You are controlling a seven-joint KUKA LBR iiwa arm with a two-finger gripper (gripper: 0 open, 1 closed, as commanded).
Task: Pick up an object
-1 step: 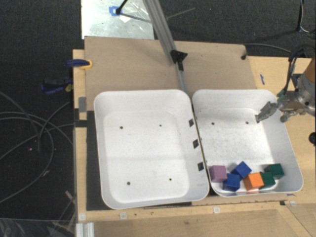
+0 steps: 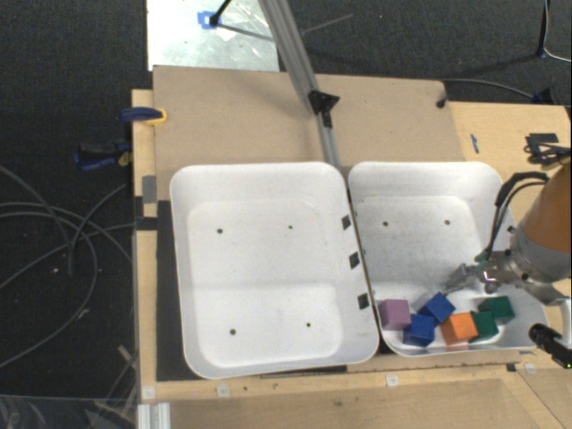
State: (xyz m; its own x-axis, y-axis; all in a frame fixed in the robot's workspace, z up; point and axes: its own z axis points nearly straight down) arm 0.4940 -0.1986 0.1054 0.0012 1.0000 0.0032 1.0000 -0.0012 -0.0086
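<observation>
White moulded plastic forms the two shallow bins set side by side on a brown bench board. The left bin is seen to the left of a row of small black clips along the shared edge. In the right bin, a cluster of small blocks is gathered against the near wall: a purple block at the left end, two blue blocks just beside it, an orange block touching the lower blue one, and two green blocks at the right end. The grey arm with its orange band is seen entering from the right, and the gripper is held low over the right bin, just above and near the blue and green blocks. Whether its fingers are spread or closed cannot be told, and no block is seen between them. A slanted metal pole is seen crossing the board above the bins.
</observation>
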